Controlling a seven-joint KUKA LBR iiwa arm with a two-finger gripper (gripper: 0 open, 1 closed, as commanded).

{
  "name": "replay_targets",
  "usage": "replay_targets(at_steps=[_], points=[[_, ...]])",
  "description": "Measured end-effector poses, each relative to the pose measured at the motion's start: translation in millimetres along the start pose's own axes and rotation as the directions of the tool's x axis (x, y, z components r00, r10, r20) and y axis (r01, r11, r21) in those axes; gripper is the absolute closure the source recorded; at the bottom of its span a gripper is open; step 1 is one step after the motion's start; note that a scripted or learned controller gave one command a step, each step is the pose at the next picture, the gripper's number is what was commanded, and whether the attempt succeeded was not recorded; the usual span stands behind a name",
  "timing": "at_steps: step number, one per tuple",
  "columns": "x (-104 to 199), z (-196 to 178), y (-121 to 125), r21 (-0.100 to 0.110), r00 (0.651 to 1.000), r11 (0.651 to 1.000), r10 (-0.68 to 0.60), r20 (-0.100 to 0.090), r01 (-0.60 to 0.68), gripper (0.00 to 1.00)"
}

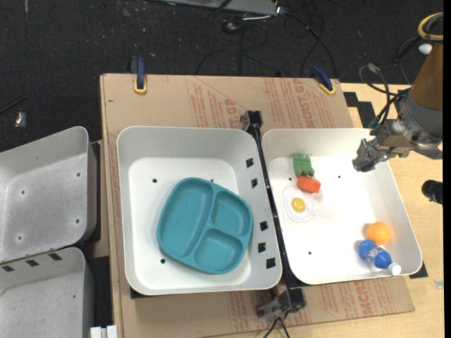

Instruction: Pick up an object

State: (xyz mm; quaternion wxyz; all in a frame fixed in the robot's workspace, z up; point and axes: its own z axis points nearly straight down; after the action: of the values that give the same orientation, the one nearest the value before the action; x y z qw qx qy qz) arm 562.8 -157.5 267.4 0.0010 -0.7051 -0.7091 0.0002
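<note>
In the right bin (338, 270) lie a green toy (303, 164), an orange-red carrot-like piece (309, 184), a fried egg toy (299, 205), an orange ball (378, 232) and a blue bottle (374, 254). My gripper (365, 159) hangs over the bin's upper right part, well right of the green toy and above the orange ball. It is dark and seen from above, with nothing visibly held under it.
The left bin (141, 153) holds a teal divided plate (204, 225). A black divider (264, 189) runs between the bins. Both stand on a brown board (204, 101) with clamps at its far edge. White lids (42, 189) lie at the far left.
</note>
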Motion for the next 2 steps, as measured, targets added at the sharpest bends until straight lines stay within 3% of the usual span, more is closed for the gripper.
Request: replay_targets(at_steps=[2], points=[[111.1, 21.2, -33.6, 0.001, 1.0, 1.0, -0.003, -0.001, 0.003, 1.0]])
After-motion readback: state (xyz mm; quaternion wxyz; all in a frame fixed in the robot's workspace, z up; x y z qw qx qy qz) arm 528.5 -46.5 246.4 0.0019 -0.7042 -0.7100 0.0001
